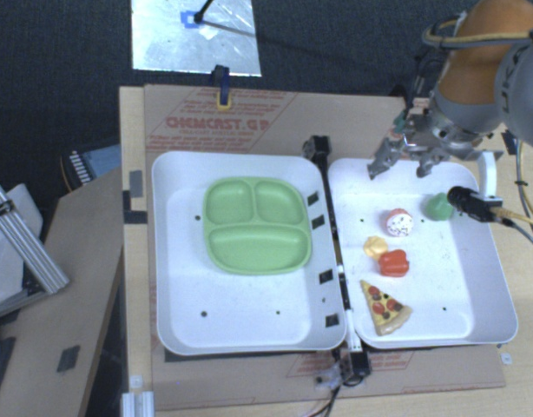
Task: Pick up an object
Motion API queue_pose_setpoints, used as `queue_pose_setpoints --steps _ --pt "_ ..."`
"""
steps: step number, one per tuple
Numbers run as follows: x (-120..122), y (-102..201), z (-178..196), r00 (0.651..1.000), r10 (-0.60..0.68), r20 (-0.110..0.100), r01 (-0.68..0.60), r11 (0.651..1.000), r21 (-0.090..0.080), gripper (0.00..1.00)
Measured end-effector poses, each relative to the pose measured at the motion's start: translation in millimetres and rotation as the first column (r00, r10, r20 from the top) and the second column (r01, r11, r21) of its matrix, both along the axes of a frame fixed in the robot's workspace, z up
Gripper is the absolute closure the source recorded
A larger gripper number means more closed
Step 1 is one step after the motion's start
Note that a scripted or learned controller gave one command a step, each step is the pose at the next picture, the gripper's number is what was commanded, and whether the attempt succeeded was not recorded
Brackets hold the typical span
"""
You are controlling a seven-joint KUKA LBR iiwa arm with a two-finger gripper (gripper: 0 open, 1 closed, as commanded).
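White and red, the small round toy ball (pixel 399 223) sits in the right-hand shallow white bin (pixel 483 268), and it is the landmark here. Up and slightly right of it hangs the pincer (pixel 402 165), fingers spread and empty. A green rounded toy (pixel 438 206) lies just right of the ball; a yellow piece (pixel 375 248) and red pepper toy (pixel 393 263) lie below it.

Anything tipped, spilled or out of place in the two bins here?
Nothing stands out. The green plate lies flat in the left bin; the toys, including the pizza slice, sit apart in the right bin.
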State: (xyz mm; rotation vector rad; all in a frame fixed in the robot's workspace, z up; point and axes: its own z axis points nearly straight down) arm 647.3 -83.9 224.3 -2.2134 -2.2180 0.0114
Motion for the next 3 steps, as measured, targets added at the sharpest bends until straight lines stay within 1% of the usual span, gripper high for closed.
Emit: queue_pose_setpoints --steps 1,2,3 --pt "2 0 8 1.000 0.001 0.012 -0.001 1.000 0.000 0.00" --pt "-2 5 -34 1.000 0.000 0.013 0.000 1.000 -0.001 0.00" --pt "-7 1 -94 1.000 0.000 0.010 0.000 1.000 -0.001 0.00"
